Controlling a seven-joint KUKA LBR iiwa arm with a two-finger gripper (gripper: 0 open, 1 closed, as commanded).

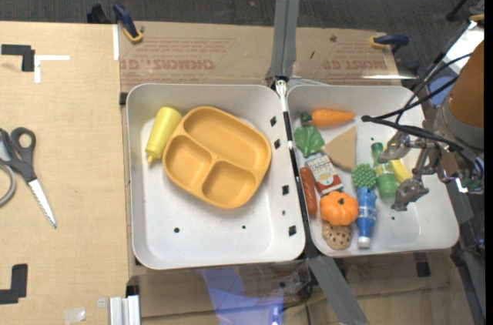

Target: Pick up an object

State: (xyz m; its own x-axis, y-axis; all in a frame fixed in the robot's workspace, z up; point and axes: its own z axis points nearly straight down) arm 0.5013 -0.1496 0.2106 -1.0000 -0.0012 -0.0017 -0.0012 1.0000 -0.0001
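Note:
The right bin point(431, 235) holds several toy foods: an orange carrot point(333, 116), a green leafy piece point(310, 140), a tan wedge point(345, 148), a small carton point(324, 170), a red sausage point(308, 191), an orange pumpkin point(339, 208), a cookie point(337, 236), a blue bottle point(365, 217), a green knobbly piece point(363, 177), a green bottle point(382, 165) and a small yellow piece point(400, 170). My gripper point(404, 171) hangs low over the bin's right half, open, its fingers either side of the yellow piece. Nothing is lifted.
The left bin point(154, 239) holds a yellow divided plate point(212, 156) and a yellow bottle point(162, 132). Scissors point(23, 169) lie on the wooden board at far left. Black cables point(400, 114) run from the arm across the right bin's back corner.

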